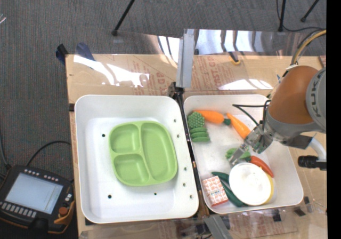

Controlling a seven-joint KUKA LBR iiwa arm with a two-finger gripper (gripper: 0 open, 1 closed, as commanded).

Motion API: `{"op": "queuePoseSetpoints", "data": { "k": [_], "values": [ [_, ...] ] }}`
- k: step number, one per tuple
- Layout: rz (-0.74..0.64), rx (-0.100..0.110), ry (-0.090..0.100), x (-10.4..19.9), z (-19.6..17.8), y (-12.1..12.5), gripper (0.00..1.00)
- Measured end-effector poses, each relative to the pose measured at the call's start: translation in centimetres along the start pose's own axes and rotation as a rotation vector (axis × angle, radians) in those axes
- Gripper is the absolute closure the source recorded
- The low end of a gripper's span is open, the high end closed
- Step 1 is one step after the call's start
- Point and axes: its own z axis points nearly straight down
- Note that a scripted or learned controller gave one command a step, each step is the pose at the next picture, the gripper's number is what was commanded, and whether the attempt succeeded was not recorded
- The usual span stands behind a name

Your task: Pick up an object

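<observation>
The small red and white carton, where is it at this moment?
The small red and white carton lies in the right bin, near its front left corner, just left of the round white plate and a dark green vegetable.

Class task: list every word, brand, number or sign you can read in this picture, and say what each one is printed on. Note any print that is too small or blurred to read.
"KU": grey letters on the arm, the start of a brand name cut off at the picture's edge.
Red print on the clear sheet behind the bins: reversed and blurred, not readable.
Print on the small red-and-white carton: too small to read.
Screen of the handheld controller: blank glare, no readable text.
</observation>
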Motion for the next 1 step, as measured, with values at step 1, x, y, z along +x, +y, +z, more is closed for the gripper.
{"op": "queuePoseSetpoints", "data": {
  "k": [1],
  "values": [
    [-0.085, -0.004, 0.003, 2.27, -0.02, 6.92, 0.00]
  ]
}}
